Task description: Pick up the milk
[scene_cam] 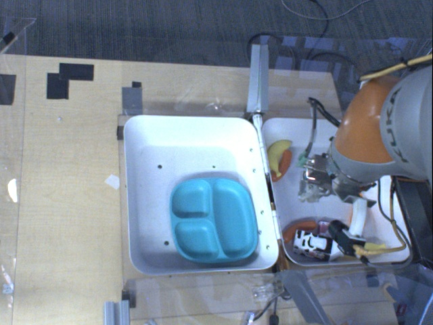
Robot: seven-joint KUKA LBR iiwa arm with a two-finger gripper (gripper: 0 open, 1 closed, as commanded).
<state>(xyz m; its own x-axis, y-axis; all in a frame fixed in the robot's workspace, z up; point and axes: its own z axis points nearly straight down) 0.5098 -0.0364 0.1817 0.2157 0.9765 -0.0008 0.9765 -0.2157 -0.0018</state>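
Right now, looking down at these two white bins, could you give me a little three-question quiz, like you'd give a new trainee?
1. True or false: the blue divided tray lies in the left bin.
2. Which bin is the gripper over? A) the left bin B) the right bin C) neither, it is over the bench
3. Fill in: the black-and-white milk carton lies near the ____ edge of the right bin in the picture.

Key:
1. True. The tray has three compartments and sits toward the lower part of that bin.
2. B. The arm reaches in from the right, above that bin.
3. Bottom. The yellow and red fruit lies higher up.
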